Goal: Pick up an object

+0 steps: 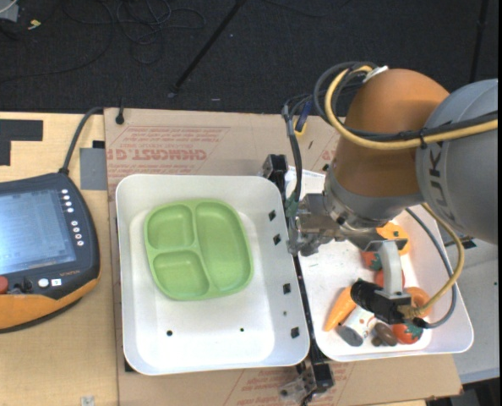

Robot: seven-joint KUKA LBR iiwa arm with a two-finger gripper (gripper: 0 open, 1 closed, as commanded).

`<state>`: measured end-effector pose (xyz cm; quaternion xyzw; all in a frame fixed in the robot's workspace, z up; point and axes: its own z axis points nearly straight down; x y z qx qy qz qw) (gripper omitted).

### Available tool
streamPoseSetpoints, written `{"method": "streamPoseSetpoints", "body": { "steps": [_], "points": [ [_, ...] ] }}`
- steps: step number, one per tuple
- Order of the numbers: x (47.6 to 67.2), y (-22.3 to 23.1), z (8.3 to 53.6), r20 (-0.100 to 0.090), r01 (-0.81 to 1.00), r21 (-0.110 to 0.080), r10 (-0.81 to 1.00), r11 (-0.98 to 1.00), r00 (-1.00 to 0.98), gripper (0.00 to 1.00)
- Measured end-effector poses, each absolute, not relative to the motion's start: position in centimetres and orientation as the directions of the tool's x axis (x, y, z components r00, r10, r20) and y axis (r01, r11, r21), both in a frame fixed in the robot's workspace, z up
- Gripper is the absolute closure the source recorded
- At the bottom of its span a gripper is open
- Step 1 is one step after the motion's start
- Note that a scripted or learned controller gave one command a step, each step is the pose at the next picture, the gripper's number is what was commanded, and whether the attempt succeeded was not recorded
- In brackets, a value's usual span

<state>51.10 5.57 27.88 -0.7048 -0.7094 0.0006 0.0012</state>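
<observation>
Your gripper (306, 237) hovers at the right bin's (454, 341) left wall; the orange carrot (341, 306) lies toward the near edge, pointing near-left.

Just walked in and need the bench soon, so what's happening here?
The arm is reaching from the right over the right bin, above a small pile of objects including an orange carrot-like piece. The left bin holds a green divided plate. Nothing looks lifted yet.

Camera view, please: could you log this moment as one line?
arm: over right bin | green tray: left bin | orange carrot: right bin | grasp: unconfirmed
</observation>
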Motion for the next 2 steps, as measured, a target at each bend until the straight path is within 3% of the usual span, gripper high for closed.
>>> {"method": "streamPoseSetpoints", "body": {
  "steps": [1,2],
  "points": [
    [47.5,6.2,36.7,0.002,1.0,0.005,1.0,0.002,-0.002,1.0],
    [47.6,10.4,44.2,0.001,1.0,0.004,1.0,0.005,-0.005,1.0]
  ]
}}
